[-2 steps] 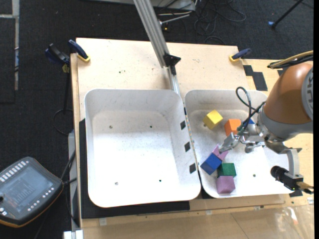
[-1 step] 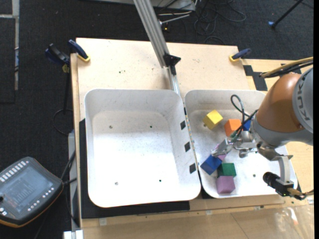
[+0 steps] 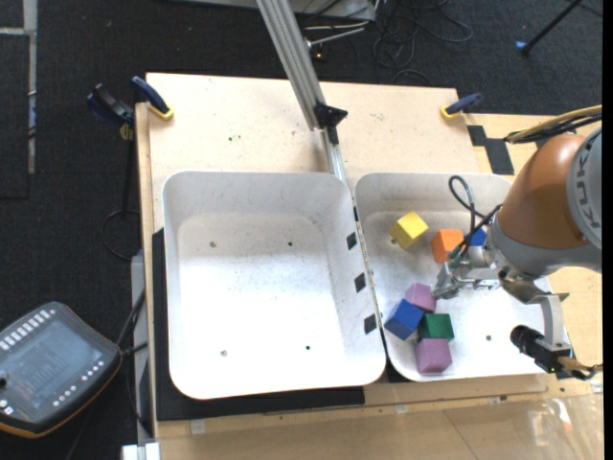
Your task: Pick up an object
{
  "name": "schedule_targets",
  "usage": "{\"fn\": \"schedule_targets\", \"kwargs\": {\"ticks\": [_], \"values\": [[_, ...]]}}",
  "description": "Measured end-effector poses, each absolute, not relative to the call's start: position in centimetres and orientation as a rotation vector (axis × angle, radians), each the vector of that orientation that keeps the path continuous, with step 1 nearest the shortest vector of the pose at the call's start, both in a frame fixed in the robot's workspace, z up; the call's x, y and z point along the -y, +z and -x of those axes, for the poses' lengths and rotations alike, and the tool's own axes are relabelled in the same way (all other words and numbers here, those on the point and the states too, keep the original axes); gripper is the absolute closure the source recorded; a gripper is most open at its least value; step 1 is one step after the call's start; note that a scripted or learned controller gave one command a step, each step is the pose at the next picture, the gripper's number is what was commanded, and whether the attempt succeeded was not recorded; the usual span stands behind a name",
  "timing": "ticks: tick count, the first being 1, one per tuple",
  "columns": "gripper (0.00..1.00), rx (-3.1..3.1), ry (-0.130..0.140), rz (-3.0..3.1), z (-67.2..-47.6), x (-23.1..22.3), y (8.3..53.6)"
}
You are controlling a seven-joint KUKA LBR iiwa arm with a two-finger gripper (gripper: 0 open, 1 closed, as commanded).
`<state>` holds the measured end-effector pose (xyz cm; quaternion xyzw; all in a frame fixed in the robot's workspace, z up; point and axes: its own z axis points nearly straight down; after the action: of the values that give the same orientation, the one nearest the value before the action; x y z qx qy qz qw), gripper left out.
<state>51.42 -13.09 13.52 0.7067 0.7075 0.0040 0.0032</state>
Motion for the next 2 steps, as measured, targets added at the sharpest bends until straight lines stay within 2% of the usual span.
{"fn": "schedule_targets", "kwargs": {"ticks": [1, 2], "values": [[1.0, -2.221, 0.004, -2.215, -51.8, 12.9, 17.8], [1.0, -2.22, 0.007, -2.212, -52.4, 12.5, 24.0]]}}
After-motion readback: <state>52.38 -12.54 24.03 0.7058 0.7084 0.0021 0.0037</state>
